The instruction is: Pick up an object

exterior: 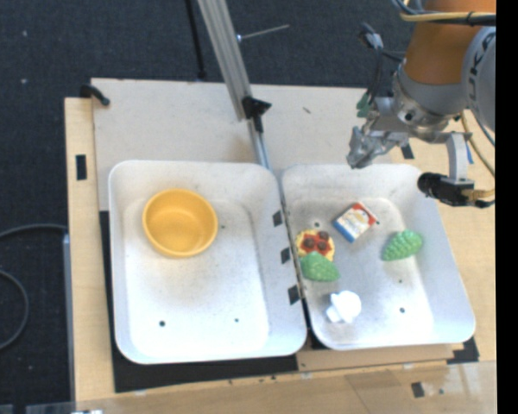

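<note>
My gripper (360, 155) hangs above the far rim of the right bin (440, 317), with nothing visible between its fingers. Below it in that bin lie a small red, white and blue carton (356, 222), a green bumpy toy (402, 245), a second green toy (319, 269) touching a round yellow and red piece (315, 243), and a small white object (344, 306). The carton is the closest of these to the gripper, a little toward the front. A yellow bowl (180, 222) stands in the left bin (155, 326).
A slanted metal pole (229, 59) rises from the bench behind the gap between the bins. Tan bench surface (173, 119) runs behind both bins. The front half of the left bin is bare white floor.
</note>
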{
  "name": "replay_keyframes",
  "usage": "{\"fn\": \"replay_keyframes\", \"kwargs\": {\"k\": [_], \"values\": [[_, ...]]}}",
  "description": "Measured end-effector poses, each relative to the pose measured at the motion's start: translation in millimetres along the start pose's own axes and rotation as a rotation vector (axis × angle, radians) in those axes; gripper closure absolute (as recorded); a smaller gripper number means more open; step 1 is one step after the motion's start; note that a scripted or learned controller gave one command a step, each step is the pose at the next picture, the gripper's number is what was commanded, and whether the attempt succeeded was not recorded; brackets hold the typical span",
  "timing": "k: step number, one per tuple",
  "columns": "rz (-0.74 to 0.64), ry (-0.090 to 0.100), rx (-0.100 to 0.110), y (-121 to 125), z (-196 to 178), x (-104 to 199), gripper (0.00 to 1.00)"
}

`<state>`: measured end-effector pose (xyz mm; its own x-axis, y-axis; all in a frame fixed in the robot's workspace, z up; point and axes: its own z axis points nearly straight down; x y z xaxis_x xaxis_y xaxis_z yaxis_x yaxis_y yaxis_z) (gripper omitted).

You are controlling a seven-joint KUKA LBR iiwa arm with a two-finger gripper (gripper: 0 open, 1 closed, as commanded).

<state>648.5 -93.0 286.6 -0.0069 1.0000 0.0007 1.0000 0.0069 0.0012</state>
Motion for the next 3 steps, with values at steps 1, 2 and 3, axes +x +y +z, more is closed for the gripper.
{"fn": "replay_keyframes", "kwargs": {"k": [1,2,3], "values": [[0.001,-0.001,0.002,-3,17,55,1.0],[0.0,0.001,0.001,-8,12,106,1.0],[0.0,0.0,0.003,-15,30,159,1.0]]}}
